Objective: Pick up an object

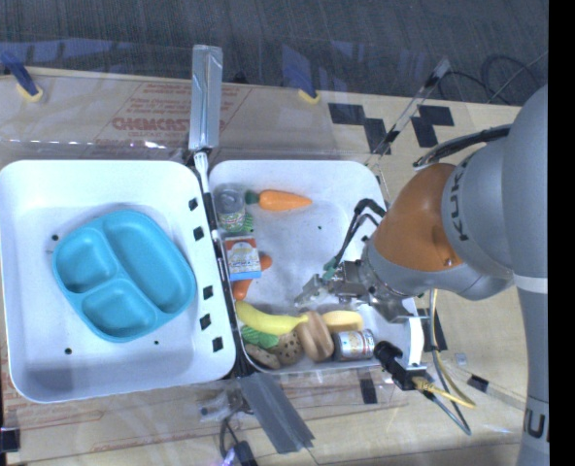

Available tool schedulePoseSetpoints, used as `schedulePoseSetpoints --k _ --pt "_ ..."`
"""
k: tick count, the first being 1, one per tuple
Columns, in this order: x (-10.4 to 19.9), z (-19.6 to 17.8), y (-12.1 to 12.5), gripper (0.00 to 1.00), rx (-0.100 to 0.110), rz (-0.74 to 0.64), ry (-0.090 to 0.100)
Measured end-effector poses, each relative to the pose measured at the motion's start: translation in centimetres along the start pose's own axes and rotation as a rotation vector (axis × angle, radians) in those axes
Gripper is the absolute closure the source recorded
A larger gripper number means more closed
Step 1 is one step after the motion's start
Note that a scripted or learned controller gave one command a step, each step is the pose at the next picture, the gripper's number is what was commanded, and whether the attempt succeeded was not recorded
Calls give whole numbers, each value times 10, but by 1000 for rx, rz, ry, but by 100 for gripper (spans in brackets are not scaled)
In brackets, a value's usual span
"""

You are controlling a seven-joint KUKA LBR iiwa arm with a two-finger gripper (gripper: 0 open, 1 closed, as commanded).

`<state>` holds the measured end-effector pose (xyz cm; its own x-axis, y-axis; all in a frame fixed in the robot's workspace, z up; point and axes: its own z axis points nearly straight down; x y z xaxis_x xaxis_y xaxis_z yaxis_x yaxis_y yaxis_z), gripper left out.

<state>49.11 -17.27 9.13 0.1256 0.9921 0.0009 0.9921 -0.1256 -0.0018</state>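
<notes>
Reaching in from 3 o'clock, the grey arm (462,231) is seen low over the right bin (297,178). Whether the hand (328,282) is spread or pinching cannot be told. A banana (266,319) and a can (354,344) lie at the bin's 6 o'clock, a carrot (284,201) at 12. A blue divided plate (122,274) sits in the left bin (25,202).

A light blue divided plate (122,275) is seen in the white left bin (16,260). In the white right bin (297,178), an orange carrot (285,201), a yellow banana (266,319) and a tan bagel (316,335) are seen. The arm (462,221) is grey with an orange band.
</notes>
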Motion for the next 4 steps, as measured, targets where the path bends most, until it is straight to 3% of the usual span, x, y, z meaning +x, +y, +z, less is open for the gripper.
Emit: schedulePoseSetpoints --k 1,2,3,4 --pt "-1 -8 2 100 -1 -4 -1" --pt "-4 -130 22 100 -5 -208 -2" --pt "-3 -127 20 0 1 -209 -1" --pt "3 -21 119 0 9 -284 2"
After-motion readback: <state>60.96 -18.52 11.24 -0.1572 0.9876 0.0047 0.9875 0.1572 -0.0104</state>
